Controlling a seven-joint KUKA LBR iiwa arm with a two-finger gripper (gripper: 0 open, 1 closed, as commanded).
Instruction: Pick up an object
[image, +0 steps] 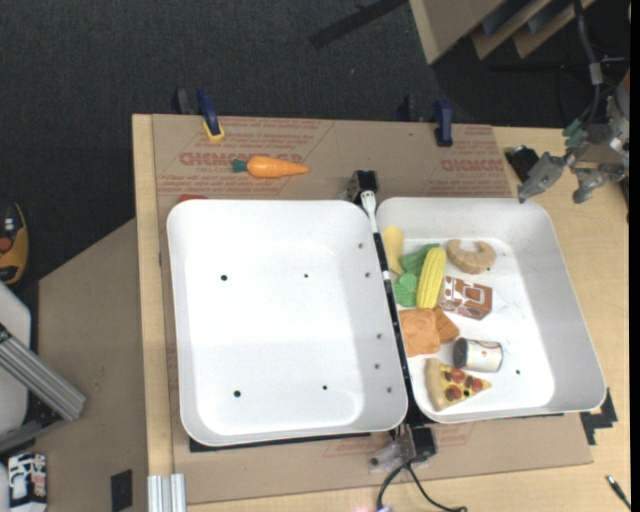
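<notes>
The right bin (560, 300) holds several toy foods along its left half: a yellow corn cob (432, 277), a green piece (408, 289), a tan ring-shaped pastry (470, 255), a brown and white box (468, 298), an orange block (427, 331), a small can (478, 353) and a pizza slice (456, 385). My gripper (557, 182) hangs at the bin's far right corner, over the rim and apart from all the toys. Its two fingers are spread, open, with nothing between them.
The left bin (280, 320) lies beside the right one, their rims touching. A toy carrot (272, 168) rests on the cardboard behind the left bin. Blue clamps (210, 118) (442, 122) stand on the cardboard's far edge.
</notes>
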